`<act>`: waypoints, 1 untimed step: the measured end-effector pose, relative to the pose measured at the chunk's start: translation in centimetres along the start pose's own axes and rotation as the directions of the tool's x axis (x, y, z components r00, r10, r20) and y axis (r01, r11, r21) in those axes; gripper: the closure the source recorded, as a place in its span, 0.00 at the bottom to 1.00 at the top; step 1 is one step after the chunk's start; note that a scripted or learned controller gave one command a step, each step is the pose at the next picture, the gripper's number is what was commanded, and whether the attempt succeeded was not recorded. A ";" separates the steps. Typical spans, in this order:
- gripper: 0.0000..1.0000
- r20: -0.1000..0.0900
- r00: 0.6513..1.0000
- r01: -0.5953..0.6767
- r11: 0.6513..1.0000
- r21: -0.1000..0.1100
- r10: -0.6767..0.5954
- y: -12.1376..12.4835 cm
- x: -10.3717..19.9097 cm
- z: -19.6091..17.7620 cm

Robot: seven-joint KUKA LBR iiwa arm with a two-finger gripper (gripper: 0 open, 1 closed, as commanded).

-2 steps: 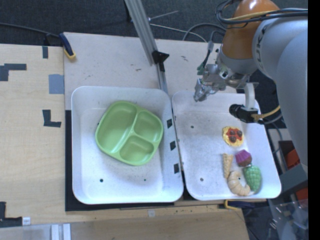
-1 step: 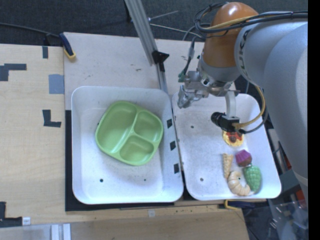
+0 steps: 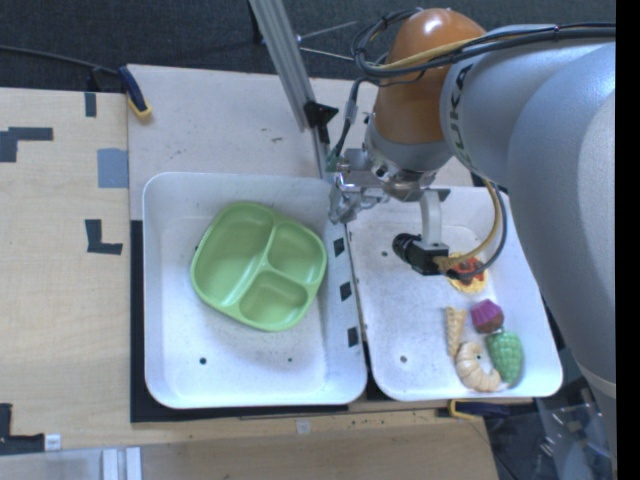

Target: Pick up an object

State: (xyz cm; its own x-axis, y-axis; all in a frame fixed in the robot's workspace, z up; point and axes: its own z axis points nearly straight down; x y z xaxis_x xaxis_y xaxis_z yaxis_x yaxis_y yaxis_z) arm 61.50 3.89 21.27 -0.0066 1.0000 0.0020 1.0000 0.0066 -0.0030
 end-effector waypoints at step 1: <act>1.00 0.001 1.000 0.000 1.000 0.001 0.000 -2.8 5.1 0.5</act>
